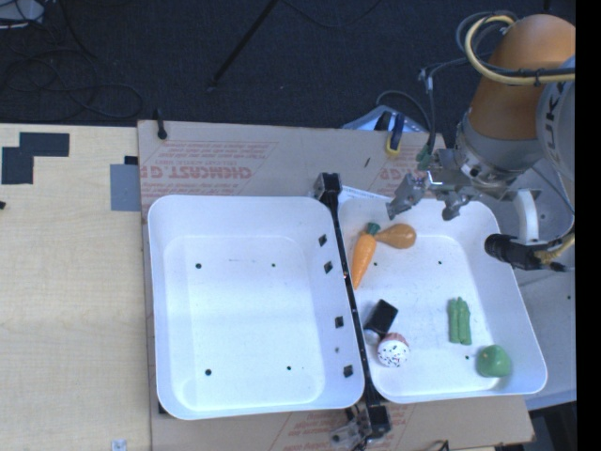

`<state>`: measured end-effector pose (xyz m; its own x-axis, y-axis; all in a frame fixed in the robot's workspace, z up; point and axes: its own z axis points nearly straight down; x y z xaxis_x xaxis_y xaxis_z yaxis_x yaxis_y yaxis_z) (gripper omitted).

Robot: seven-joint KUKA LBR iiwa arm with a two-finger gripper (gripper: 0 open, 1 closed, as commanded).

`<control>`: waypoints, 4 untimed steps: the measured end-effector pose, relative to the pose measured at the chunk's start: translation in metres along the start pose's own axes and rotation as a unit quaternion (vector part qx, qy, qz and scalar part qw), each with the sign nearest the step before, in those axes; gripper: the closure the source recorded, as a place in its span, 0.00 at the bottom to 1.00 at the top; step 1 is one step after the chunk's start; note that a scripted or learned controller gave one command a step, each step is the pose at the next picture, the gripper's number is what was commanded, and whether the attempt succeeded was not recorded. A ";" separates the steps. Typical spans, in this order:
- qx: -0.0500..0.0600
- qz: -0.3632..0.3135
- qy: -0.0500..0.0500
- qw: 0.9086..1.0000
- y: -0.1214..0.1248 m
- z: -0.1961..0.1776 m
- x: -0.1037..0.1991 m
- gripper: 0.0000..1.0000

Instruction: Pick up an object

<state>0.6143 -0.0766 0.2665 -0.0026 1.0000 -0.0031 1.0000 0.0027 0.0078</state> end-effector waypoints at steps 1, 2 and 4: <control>0.008 0.000 0.002 1.000 -0.019 0.082 0.065 0.00; 0.008 0.000 0.002 1.000 -0.018 0.070 0.062 1.00; 0.004 -0.003 0.003 1.000 -0.092 -0.101 0.107 1.00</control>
<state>0.5217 0.0301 0.3664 -0.0082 1.0000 0.0023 1.0000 0.0082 0.0000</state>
